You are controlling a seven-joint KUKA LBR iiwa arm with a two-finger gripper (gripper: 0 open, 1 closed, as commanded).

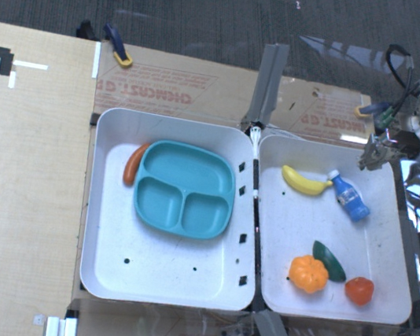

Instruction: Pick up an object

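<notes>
The right bin (386, 257) holds a yellow banana (304, 181) at its far side, a small blue bottle (348, 198) beside it, an orange pepper-like piece (309, 274), a dark green piece (329, 261) and a red tomato (359, 290) near the front. My gripper (371, 161) hangs over the bin's far right corner, above and to the right of the blue bottle, with nothing visible between its fingers.
The left bin (99, 256) holds a teal divided plate (185, 189) with an orange-red sausage (132, 165) along its left edge. A grey divider post (268, 85) rises between the bins. Cables crowd the far right by the arm.
</notes>
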